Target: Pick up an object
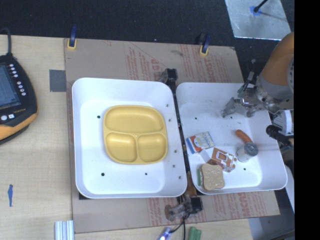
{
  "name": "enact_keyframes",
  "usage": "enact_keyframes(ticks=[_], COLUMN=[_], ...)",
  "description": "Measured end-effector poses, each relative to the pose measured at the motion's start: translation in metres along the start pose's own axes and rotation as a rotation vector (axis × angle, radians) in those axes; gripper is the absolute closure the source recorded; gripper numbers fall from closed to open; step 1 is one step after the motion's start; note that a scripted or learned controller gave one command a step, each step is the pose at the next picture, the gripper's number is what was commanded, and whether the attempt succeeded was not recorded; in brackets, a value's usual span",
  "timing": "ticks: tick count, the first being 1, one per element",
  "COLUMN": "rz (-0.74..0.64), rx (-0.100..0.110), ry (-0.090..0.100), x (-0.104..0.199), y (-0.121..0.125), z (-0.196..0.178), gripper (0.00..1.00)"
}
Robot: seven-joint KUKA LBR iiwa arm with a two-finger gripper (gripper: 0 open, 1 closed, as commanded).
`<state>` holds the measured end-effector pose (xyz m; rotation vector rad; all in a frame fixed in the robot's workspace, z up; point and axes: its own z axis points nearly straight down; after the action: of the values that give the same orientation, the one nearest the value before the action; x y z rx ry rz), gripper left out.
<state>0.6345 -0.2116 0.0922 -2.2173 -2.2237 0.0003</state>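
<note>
- Since nothing sits between the fingers, the step in hand reads as approach: the end effector (pixel 240 105) hangs over the far part of the right bin (pixel 197 96), spread wide, grey fingers splayed toward the bin floor, holding nothing.
- Candidates all lie nearer the camera than the end effector, in the near half of that bin: an orange carrot-like piece (pixel 243 135) almost straight below it in the view, touching or just beside a small grey round-capped item (pixel 246 150).
- Further left of those: a blue-and-white packet (pixel 200 141), a brown-and-white wrapper (pixel 223 158), and a toast slice (pixel 212 177) at the near rim.
- My pick: the carrot piece. It's closest and narrow. Set the fingers across its short axis, not along it, and come straight down.
- Risk: the grey item crowds its near end, so aim at the far end or a finger lands on the neighbour.
- Packet and wrapper look flat, so I'd expect them to slip out of a pinch. The toast is close to the bin wall, little finger room.
- Left bin (pixel 85 179) holds a yellow divided plate (pixel 135 133), well apart from the end effector; not worth the reach.
- Surface: both bins rest on a brown cardboard sheet (pixel 130 59) clipped at its far edge, laid on a pale wood counter (pixel 35 184). Bin floors are smooth white plastic, so things may slide if nudged.
- Room: a teach pendant (pixel 12 101) sits on the counter far left, dark floor beyond the far edge.
</note>
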Motion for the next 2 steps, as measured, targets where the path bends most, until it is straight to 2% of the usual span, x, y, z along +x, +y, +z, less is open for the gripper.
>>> enact_keyframes(ticks=[2], rz=[-0.002], rx=[0.003], ry=[-0.001], x=[0.0], y=[-0.067], z=[0.001], gripper=[0.0])
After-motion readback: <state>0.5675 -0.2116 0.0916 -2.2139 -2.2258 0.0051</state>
